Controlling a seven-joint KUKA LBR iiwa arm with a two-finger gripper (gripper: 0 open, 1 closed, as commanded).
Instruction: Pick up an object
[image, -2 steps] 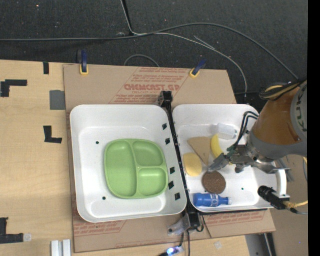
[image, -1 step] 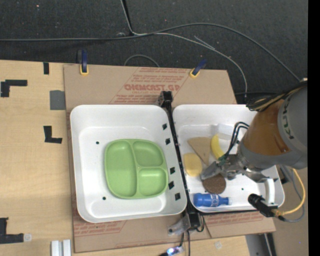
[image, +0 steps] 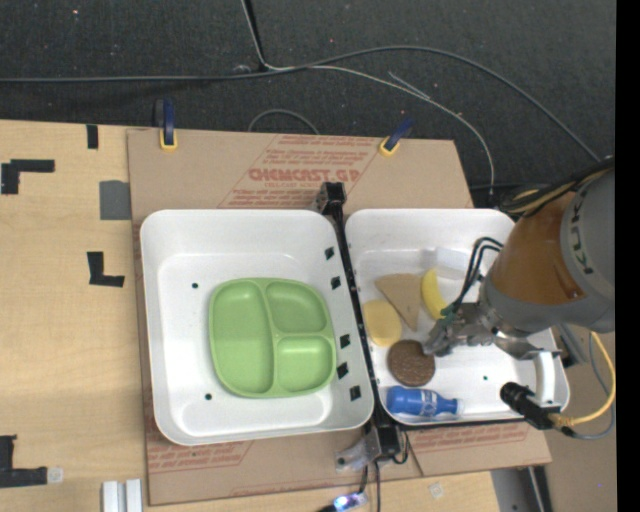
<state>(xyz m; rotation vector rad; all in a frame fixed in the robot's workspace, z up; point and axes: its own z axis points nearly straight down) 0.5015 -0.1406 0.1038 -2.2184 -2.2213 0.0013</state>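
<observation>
Brown disc (image: 411, 363) sits just below-left of the lowered pincer (image: 440, 338), nothing visibly lifted, can't tell whether it's released or clenched, so pick not done.

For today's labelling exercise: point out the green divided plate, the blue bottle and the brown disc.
green divided plate (image: 270, 335), camera view, on its central divider.
blue bottle (image: 420, 403), camera view, on its body.
brown disc (image: 410, 364), camera view, on its top face.

Even, fairly bright overhead light. The white bins (image: 160, 300) are slightly washed out, with soft grey shadows along their inner walls. The picture is low-resolution and soft throughout; the arm (image: 545, 270) looks blurred. The dark floor (image: 420, 40) shows little detail.
</observation>
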